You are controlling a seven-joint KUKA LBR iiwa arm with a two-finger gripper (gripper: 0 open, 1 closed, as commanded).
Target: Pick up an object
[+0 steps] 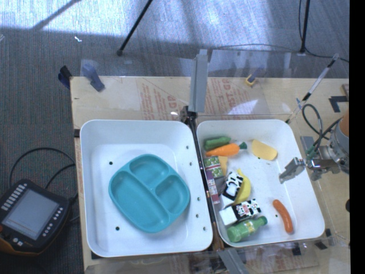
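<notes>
Arm at the right bin's edge, nothing picked up yet.

The left shallow white plastic bin (94, 153) holds a teal divided plastic plate (149, 193). The right shallow white plastic bin (305, 201) holds the toys: an orange plastic carrot (223, 149) at eleven o'clock, a yellow plastic wedge (264, 149) at twelve, a red plastic sausage (283, 216) at five, a green plastic bottle (246, 229) at six. The grey metal two-finger gripper (292, 170) hangs at three o'clock with nothing seen between its fingers; how wide they stand cannot be told. Choosing, descending and grasping all remain.
</notes>
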